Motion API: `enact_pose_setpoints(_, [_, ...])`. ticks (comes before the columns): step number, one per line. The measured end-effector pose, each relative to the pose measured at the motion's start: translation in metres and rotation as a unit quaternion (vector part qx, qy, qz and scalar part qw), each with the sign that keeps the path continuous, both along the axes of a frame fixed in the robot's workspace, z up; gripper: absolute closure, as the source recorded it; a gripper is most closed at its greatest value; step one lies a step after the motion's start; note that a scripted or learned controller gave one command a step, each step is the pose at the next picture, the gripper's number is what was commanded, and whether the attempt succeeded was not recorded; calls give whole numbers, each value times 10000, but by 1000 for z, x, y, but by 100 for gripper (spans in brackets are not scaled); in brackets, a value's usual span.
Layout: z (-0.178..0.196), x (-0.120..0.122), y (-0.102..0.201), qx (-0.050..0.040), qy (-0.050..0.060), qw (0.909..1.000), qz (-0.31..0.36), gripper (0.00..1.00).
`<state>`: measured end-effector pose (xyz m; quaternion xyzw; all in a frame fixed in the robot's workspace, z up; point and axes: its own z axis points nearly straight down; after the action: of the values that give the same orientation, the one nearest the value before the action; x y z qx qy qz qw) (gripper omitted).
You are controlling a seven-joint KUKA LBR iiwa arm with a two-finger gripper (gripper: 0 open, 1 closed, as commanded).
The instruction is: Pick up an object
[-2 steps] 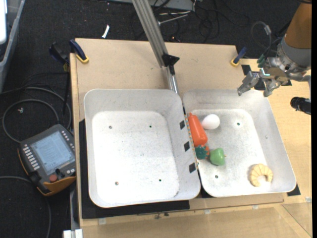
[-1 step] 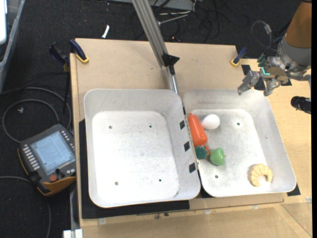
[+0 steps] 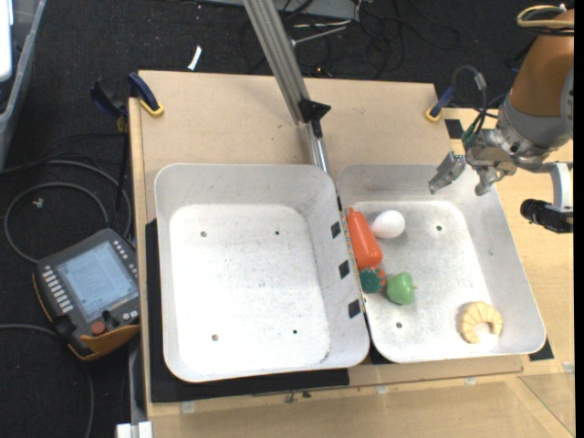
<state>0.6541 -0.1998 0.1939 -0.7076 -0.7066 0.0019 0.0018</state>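
On the table [image 3: 237, 117] sit 2 white bins, and the right bin [image 3: 511, 272] holds 4 things. A white egg [image 3: 389, 224] lies just right of an orange carrot [image 3: 363, 240] at that bin's left wall. A green pepper [image 3: 399, 287] lies below the carrot, a croissant [image 3: 480, 321] near the bin's lower right corner. The gripper [image 3: 465, 176] hangs over the bin's upper rim, jaws spread apart, nothing between them.
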Motion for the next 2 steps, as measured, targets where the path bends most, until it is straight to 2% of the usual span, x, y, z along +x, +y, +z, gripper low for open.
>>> enact_pose_setpoints(1, [-64, -4, -1, 5, 6, 10000, 3, 0])
enact_pose_setpoints(2, [-101, -5, 0, 1, -10, 10000, 10, 0])
